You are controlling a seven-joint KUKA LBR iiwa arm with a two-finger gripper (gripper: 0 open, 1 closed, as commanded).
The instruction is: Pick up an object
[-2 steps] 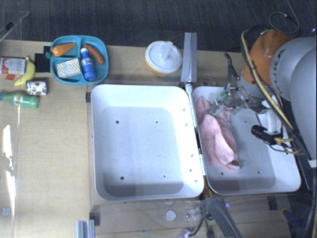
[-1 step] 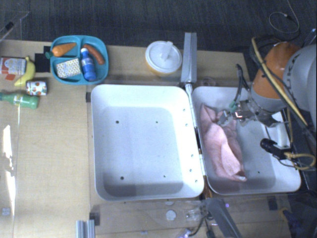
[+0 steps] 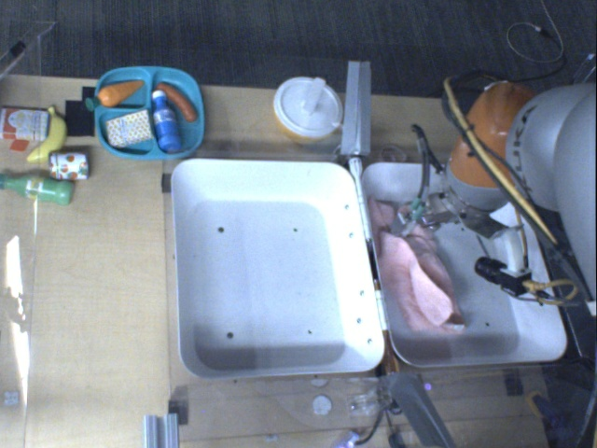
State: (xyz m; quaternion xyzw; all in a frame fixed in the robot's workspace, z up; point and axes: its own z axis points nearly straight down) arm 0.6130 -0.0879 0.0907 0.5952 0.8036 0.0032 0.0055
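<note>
On the far left of the bench, a small carton (image 3: 20, 124) and a can (image 3: 69, 165) are showing printed labels, but the writing is too small to read. Beside them a blue divided tray (image 3: 191, 110) is holding a carrot (image 3: 121, 92), a sausage (image 3: 180, 103) and a blue bottle (image 3: 166, 124). A white lidded cup (image 3: 308, 107) is standing behind the left bin (image 3: 266, 269). In the right bin (image 3: 485, 329), a pink cloth (image 3: 418, 278) is lying along its left wall. The gripper (image 3: 420, 212) is hanging at the cloth's far end; I cannot tell its state.
</note>
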